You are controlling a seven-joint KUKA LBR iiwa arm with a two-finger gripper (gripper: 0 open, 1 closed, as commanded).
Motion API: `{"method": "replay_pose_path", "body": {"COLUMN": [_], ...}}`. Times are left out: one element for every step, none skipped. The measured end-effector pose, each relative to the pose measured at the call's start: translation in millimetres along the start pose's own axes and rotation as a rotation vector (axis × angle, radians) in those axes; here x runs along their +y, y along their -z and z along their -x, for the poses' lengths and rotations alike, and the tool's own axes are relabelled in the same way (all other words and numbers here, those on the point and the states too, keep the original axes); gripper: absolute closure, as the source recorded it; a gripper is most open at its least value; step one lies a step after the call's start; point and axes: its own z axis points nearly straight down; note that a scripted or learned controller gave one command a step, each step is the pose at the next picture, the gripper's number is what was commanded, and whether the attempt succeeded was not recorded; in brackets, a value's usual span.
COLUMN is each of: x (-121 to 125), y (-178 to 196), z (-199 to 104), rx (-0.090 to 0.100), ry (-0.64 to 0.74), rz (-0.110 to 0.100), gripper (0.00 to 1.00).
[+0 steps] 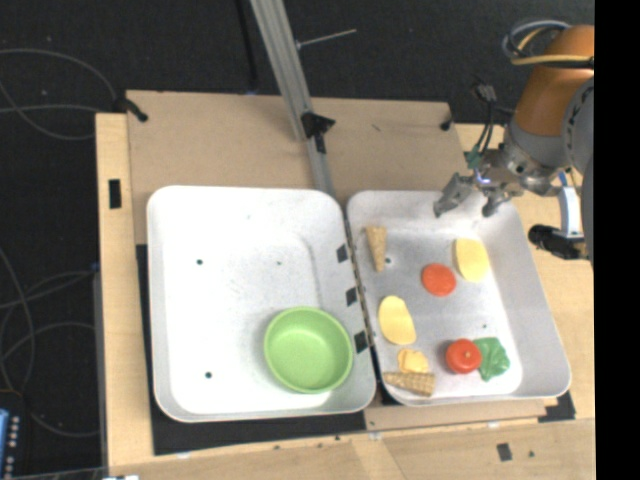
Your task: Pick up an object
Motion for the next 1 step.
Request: {"method": "replay_pose_path", "body": {"x": [6.9], "y": [-47.9], "z": [7.4], "rx": [-0.001], "ry": [0.003], "rz": [0.001], "gripper": [0.00]}}
